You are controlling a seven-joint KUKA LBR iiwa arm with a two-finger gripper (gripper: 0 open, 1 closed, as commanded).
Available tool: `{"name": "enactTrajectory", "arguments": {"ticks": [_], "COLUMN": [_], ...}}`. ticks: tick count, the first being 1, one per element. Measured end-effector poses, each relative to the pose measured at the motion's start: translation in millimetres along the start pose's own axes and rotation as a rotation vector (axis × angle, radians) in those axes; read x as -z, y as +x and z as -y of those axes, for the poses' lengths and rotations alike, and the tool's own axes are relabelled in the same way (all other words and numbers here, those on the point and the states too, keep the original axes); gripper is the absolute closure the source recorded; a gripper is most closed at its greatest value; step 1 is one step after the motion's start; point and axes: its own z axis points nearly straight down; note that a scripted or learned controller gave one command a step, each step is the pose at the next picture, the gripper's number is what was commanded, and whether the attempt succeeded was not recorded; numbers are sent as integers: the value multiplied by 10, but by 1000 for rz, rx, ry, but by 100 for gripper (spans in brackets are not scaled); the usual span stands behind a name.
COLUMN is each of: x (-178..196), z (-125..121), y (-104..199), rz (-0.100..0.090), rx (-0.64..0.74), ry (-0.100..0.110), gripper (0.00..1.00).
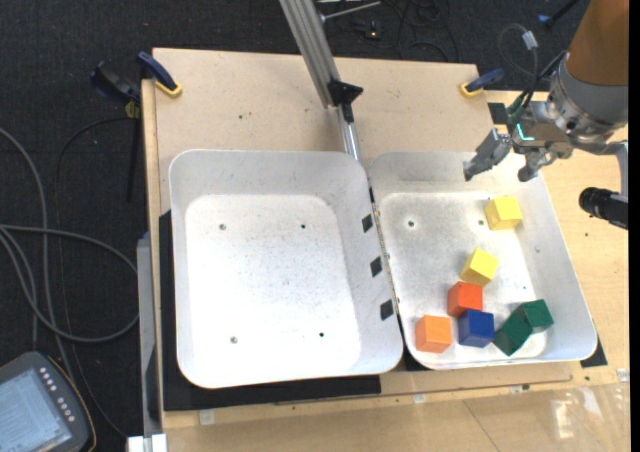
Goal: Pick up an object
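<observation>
Nothing readable is showing anywhere: no lettering, label, brand or number on the blocks, the bins or the surface [260, 110].

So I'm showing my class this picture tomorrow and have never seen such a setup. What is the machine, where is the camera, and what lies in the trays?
It is one robot arm, grey and orange, reaching in from the right. The single camera looks down at a slant from above the bench. Two shallow white bins sit side by side. The right bin holds coloured blocks: two yellow, two orange, one blue and two green. The gripper hangs above that bin's far edge, jaws apart, holding nothing.
</observation>
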Motion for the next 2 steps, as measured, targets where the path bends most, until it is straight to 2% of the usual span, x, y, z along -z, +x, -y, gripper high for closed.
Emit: {"name": "enactTrajectory", "arguments": {"ticks": [1, 2], "x": [20, -526], "z": [-6, -99], "y": [-2, -29], "rz": [1, 1], "rx": [0, -2], "ry": [-4, 1], "gripper": [0, 0]}}
